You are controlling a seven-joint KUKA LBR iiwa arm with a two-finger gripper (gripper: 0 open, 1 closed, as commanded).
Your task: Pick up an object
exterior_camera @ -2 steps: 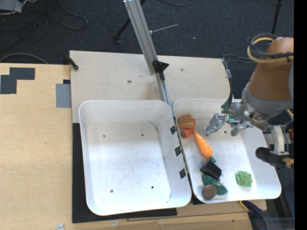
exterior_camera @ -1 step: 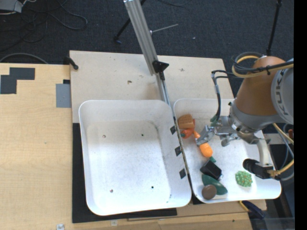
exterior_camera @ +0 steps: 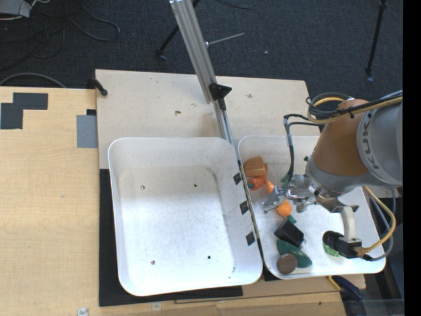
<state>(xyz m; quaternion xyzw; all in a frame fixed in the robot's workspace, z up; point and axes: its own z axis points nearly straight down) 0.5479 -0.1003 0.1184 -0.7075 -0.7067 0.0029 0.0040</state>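
Observation:
My gripper is low inside the right white bin, near its left-centre. A small orange ball lies directly beneath it, touching or nearly touching the metal tip. An orange-brown block lies to the upper left by the bin's left wall, with a small orange piece just below it. In front of the gripper lie a black block, a teal piece and a brown round object. The grey arm with its orange band hides the bin's far right part.
The left white bin sits next to the right one, sharing a wall with black clips. A slanted aluminium post rises behind the bins. Cables loop at the right bin's far side.

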